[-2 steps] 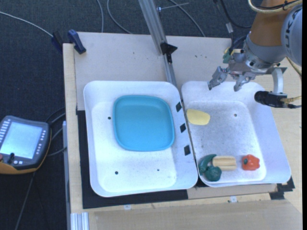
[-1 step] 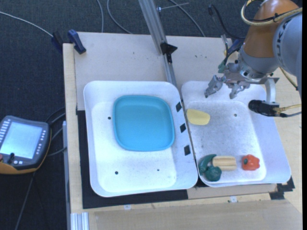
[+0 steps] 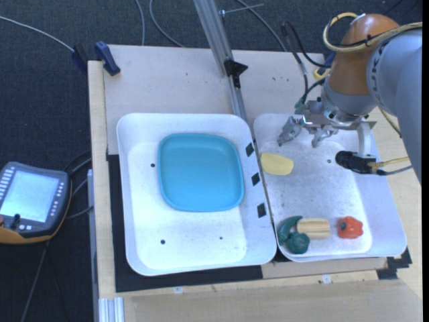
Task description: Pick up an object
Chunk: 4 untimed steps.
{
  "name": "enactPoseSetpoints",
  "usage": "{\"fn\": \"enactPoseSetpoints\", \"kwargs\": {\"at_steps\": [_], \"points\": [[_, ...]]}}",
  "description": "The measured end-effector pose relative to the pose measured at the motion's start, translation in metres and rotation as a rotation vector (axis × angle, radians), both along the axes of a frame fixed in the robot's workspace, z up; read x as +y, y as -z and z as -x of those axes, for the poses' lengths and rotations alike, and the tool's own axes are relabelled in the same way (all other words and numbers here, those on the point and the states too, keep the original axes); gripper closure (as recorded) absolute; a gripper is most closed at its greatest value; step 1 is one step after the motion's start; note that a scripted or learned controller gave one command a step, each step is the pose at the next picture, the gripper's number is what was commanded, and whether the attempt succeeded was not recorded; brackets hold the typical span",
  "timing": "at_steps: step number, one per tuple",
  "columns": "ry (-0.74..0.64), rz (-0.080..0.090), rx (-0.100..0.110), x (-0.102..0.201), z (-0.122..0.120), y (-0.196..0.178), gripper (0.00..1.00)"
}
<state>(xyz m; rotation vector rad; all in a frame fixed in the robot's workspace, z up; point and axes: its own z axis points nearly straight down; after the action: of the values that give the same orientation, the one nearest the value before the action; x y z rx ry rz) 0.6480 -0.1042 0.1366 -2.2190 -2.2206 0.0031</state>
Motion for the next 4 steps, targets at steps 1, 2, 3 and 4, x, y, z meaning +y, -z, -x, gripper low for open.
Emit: {"fn": "enactPoseSetpoints", "kwargs": {"at_steps": [1, 2, 3, 4], "points": [[0.000, 0.000, 0.000, 0.000, 0.001, 0.043, 0.00], [0.000, 0.000, -0.005, 0.000, -0.001, 0.030, 1.00], [0.000, 0.001, -0.009, -0.006, -0.006, -0.030, 1.00], [0.000, 0.001, -0.008, -0.006, -0.007, -0.074, 1.00]]}}
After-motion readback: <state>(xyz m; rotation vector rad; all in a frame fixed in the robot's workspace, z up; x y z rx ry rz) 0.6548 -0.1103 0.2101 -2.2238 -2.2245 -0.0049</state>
